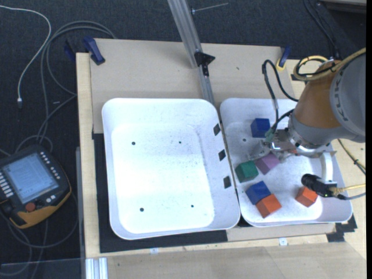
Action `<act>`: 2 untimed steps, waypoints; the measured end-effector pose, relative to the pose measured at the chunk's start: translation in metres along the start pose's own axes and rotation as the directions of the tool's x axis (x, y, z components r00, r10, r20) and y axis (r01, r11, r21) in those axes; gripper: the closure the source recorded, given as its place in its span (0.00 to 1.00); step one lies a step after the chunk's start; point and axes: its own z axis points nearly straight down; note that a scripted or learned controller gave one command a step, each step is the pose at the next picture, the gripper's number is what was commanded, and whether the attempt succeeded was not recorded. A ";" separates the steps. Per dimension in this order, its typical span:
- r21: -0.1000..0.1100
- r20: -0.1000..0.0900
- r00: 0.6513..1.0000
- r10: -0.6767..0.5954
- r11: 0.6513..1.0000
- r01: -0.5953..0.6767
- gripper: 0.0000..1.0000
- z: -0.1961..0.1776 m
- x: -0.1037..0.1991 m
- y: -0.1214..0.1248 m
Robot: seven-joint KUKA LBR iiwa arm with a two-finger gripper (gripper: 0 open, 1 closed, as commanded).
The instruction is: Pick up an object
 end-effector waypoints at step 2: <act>-0.011 -0.001 1.000 -0.005 1.000 0.005 1.00 -0.109 0.065 -0.007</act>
